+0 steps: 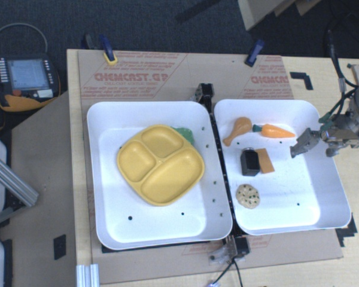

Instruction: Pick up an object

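At three o'clock in your view, the hand hovers over the right bin; whether it is open or closed you cannot tell. At nine o'clock from it lie the carrot, black block and cookie.

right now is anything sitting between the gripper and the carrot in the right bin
Nothing visible does. The gripper sits at the right side of the right bin, and only bare white floor lies between it and the carrot. The black block and the cookie lie lower left, off that line.
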Controlling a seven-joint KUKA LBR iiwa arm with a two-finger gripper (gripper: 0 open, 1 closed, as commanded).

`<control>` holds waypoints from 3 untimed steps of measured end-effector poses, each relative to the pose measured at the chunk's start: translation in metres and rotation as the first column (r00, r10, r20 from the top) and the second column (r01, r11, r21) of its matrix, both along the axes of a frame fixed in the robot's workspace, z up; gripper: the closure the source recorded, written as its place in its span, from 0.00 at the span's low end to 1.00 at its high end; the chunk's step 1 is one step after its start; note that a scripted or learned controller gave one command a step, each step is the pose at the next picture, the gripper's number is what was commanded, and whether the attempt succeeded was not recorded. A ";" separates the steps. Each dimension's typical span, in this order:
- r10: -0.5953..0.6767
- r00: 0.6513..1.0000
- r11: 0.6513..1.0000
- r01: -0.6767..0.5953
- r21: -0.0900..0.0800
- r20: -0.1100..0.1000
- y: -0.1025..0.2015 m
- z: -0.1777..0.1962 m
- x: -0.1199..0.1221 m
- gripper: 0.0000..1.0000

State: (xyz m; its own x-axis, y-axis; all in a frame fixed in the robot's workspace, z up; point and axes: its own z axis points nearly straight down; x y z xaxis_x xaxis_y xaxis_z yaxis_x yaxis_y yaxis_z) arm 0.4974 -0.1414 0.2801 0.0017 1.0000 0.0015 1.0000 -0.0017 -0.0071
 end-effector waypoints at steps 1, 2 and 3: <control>0.002 1.000 1.000 -0.002 -0.001 0.007 0.000 0.003 0.001 0.00; 0.001 1.000 1.000 -0.001 -0.001 0.006 0.002 -0.057 -0.001 0.00; 0.000 1.000 1.000 0.000 0.001 0.000 -0.004 -0.102 -0.003 0.00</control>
